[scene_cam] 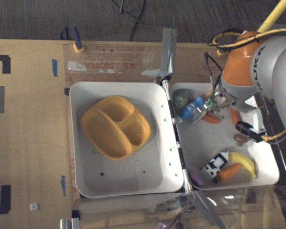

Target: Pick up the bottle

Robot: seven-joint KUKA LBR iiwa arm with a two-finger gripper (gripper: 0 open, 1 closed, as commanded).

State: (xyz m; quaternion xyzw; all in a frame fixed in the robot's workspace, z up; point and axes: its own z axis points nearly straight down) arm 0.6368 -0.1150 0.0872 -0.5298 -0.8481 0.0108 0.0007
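The bottle (192,109) is small and clear with a blue part. It lies tilted in the back left corner of the right bin (205,142). My gripper (210,105) hangs low over that bin, right at the bottle's right end. The grey wrist with its orange band (240,63) rises behind it. The contact between the gripper and the bottle is too small and cluttered to make out.
A grey round lid (181,98) lies beside the bottle, and a red-orange piece (211,119) sits just below the gripper. A banana (244,162), a carrot (229,171) and a black-and-white toy (214,165) lie at the bin's front. The left bin (86,175) holds an orange divided plate (115,126).
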